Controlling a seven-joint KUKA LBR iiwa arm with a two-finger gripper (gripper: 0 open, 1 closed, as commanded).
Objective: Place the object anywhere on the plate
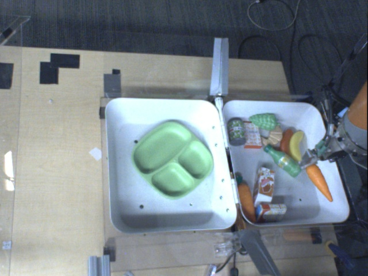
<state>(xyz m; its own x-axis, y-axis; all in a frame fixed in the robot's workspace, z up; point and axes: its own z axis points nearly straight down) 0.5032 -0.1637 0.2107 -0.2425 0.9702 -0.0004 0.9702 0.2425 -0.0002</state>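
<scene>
The arm [355,119] runs off the right edge, only its orange band and wrist in frame. The gripper [317,154] sits low at the carrot's [319,180] top, its fingers too small to read, and grip on the carrot cannot be told. A second carrot [246,202] lies partly tucked under the right bin's [310,218] rim. Labels on the can [236,130] and cartons [264,186] are blurred beyond reading.

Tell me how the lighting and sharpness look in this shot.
Camera view: even, soft overhead light; the green plate casts faint shadow in the left bin; a pale glare patch sits at the bench's left edge; small items in the right bin look slightly soft.
</scene>
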